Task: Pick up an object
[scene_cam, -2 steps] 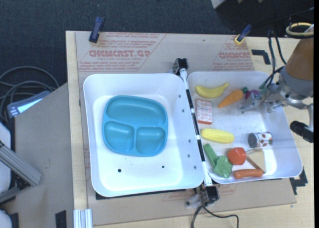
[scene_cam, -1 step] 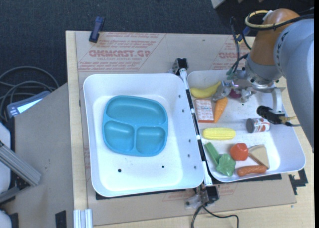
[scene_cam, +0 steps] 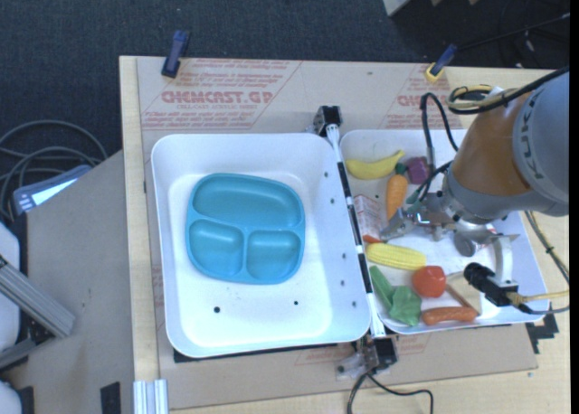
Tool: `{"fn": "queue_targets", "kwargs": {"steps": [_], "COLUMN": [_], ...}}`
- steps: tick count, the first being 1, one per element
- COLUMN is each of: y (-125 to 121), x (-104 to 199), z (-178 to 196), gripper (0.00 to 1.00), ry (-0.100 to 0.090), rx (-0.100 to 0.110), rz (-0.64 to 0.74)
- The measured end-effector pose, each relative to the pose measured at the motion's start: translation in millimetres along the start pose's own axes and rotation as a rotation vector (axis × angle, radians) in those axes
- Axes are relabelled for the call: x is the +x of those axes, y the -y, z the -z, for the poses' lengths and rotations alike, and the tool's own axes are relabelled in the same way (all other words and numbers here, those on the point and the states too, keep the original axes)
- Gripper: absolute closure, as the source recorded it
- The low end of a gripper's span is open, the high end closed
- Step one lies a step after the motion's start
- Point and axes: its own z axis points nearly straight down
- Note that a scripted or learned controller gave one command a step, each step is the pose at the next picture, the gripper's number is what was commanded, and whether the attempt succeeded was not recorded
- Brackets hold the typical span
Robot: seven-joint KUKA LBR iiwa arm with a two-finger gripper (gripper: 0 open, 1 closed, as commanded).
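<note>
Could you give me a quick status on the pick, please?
Gripper low in right bin, beside carrot. Nothing seen held. Corn and tomato close by.

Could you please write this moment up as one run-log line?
arm: over right bin | gripper: low beside carrot, grasp unconfirmed | corn, tomato: lying in bin | blue tray: left bin

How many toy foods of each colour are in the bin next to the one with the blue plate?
Yellow: 2, banana and corn
Orange: 1, carrot
Purple: 1, small round piece
Red: 2, tomato and sausage
Green: 1, leafy piece
Total: 7 that I can see; the arm may hide more.
</note>
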Motion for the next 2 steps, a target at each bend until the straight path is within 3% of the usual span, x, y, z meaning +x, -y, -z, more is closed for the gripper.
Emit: {"fn": "queue_targets", "kwargs": {"steps": [1,2], "y": [-73.2,-73.5], "x": [8.6,8.9], "z": [1.0,11.0], "gripper": [0.00,1.00], "ry": [0.001,0.002], "rx": [-0.002,-0.004], "rz": [0.001,0.001]}}
